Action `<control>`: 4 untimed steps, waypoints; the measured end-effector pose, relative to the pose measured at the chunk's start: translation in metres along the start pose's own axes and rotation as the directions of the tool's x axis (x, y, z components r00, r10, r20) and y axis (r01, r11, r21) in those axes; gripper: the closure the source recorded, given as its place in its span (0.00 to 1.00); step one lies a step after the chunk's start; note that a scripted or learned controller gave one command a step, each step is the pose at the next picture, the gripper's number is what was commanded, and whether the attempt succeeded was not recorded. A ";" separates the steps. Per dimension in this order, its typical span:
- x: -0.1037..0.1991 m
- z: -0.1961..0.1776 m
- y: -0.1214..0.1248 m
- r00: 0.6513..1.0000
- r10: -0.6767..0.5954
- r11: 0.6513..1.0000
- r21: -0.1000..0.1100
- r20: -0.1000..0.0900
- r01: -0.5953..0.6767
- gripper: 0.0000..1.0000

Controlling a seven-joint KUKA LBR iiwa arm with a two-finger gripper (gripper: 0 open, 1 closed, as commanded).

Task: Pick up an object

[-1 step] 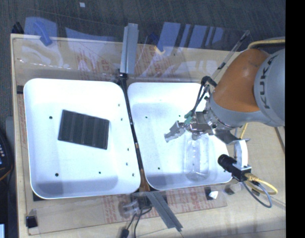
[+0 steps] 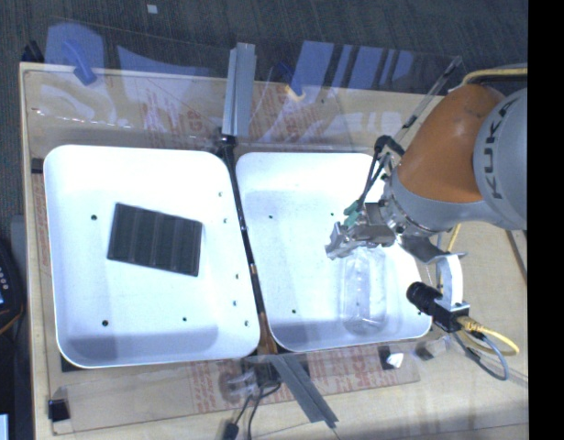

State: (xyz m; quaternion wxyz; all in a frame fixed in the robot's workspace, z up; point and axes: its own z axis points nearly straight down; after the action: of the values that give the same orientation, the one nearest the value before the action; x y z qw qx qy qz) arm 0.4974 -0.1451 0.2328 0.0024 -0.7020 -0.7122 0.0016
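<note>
One end effector hangs low in the right bin, just above a clear plastic bottle lying near the bin's front right corner; its grip state cannot be told. Judged mid-approach, it next needs closing on the bottle. A dark ribbed pad lies in the left bin.

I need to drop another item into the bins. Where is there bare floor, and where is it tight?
Left bin: bare floor all around the dark ridged pad, widest along the near wall. Right bin: open on its left half. Crowded at its right, where the gripper hangs over the clear bottle.
</note>
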 end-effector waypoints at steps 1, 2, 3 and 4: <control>0.007 0.067 0.030 0.978 0.208 0.978 0.001 -0.001 -0.208 1.00; -0.007 -0.065 0.084 1.000 0.027 1.000 -0.005 0.001 -0.027 1.00; 0.091 -0.108 0.045 0.954 0.301 0.954 -0.005 -0.001 -0.301 1.00; 0.025 -0.134 0.022 0.998 -0.070 0.998 -0.009 0.003 0.070 1.00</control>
State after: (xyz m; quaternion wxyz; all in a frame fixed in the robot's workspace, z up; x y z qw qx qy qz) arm 0.5201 -0.1203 0.3663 -0.0019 -0.6767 -0.7362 -0.0008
